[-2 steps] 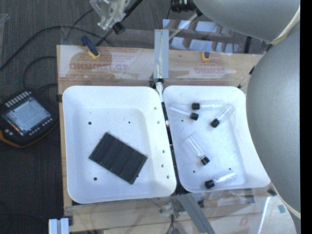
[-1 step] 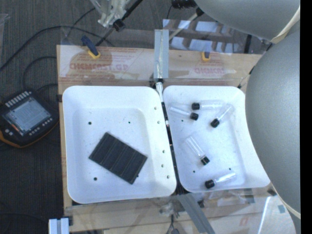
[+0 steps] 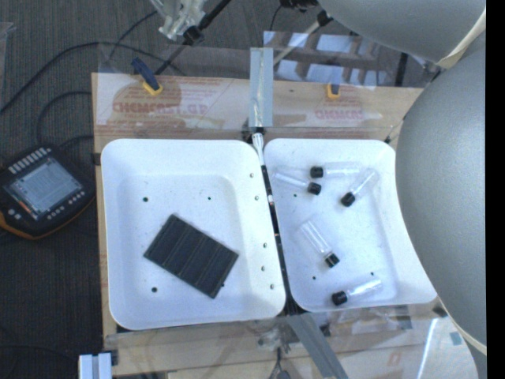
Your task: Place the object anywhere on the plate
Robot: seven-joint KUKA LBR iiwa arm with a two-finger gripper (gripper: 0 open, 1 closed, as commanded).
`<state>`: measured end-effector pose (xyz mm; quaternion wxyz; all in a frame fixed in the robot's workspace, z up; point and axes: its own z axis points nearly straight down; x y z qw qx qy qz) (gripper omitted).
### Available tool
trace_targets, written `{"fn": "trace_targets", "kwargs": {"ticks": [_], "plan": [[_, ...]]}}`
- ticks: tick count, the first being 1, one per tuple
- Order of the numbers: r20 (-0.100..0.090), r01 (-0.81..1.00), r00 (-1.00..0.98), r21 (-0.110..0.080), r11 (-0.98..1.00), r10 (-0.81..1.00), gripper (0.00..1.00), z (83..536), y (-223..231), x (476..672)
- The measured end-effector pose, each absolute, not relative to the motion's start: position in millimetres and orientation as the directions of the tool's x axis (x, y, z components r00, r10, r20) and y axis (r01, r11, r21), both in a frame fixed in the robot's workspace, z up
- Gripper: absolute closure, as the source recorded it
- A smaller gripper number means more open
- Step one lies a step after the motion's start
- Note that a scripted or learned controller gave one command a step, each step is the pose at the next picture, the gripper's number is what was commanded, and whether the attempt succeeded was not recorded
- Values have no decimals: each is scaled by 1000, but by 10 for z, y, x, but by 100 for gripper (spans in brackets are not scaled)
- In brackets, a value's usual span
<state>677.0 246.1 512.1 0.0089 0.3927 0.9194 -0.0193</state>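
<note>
Two shallow white bins sit side by side on the table. The left bin holds a dark, ribbed rectangular plate, lying flat and turned at a slant, near the middle of the bin's floor.

The right bin holds five clear vials with black caps, all lying on their sides and apart from the plate. Two lie at the far end — one vial just beyond another vial, their caps close together. A third vial lies tilted just to their right. A fourth vial rests near the bin's middle, and a fifth vial lies at the near end.

The grey arm bulks large along the right side, over the right bin's edge. Whether the end effector is released or clenched I cannot tell.

A black handheld controller lies left of the bins.
</note>
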Motion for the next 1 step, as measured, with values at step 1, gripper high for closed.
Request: {"fn": "trace_targets", "kwargs": {"ticks": [1], "plan": [[-35,722,-692,-30,691,721,100,5199,2475,6783]]}}
